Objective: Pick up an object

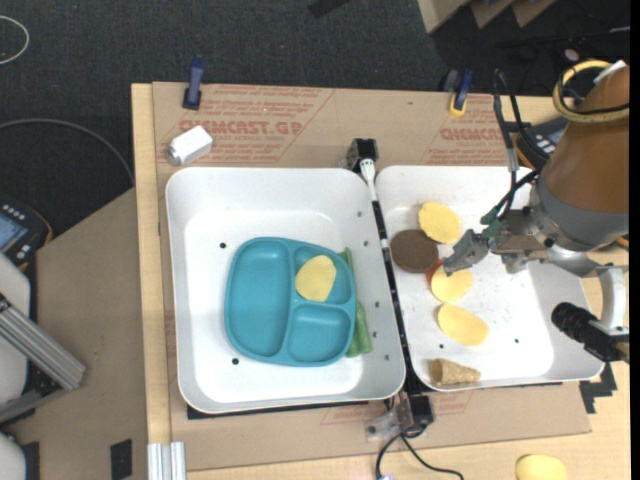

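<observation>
Hand (462, 256), can't tell its grip state, is hanging in the right bin (560, 368); nearest yellow piece (452, 286) is lying just at its 6 o'clock, brown disc (412, 251) at 9.

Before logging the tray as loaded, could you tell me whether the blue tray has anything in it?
Loaded: one yellow chip lies in the upper right compartment of the blue tray. Its other compartments look bare.

Arm reached in from right, orange band above wrist at upper right; gripper (462, 256) pointed left, hung low, fingers slightly apart, nothing between.
</observation>
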You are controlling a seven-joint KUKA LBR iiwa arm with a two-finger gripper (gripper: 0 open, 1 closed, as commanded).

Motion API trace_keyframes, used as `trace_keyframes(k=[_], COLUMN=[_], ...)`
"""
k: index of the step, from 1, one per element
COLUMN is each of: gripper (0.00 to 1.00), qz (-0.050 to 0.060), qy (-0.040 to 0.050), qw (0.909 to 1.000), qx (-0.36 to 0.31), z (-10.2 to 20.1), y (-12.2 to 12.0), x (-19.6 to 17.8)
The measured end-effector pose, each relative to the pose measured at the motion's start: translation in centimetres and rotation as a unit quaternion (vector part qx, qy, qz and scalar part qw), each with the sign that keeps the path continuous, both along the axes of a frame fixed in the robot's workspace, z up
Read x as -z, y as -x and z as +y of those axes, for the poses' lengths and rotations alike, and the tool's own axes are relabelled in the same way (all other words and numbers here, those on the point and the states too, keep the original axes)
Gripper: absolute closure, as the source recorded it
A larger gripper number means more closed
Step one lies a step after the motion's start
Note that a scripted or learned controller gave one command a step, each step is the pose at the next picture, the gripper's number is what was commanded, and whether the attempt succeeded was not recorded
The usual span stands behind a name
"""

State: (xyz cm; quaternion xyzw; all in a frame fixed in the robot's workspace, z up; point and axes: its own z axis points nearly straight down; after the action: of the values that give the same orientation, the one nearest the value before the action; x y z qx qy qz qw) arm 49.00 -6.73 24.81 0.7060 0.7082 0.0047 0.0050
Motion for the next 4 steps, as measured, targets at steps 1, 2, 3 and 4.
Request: trace_keyframes(k=[1, 2, 3, 4], gripper=[0.00, 1.00, 1.00, 1.00], qz=[0.002, 0.004, 0.003, 0.001], qy=[0.0005, 0.0007, 0.0013, 0.0019], qw=[1.0000, 1.0000, 1.0000, 1.0000], qx=[0.001, 0.001, 0.001, 0.000], z=[-0.2, -0.2, -0.2, -0.1], y=[1.0, 1.0, 0.9, 0.8], x=[-6.1, -6.7, -7.8, -8.8])
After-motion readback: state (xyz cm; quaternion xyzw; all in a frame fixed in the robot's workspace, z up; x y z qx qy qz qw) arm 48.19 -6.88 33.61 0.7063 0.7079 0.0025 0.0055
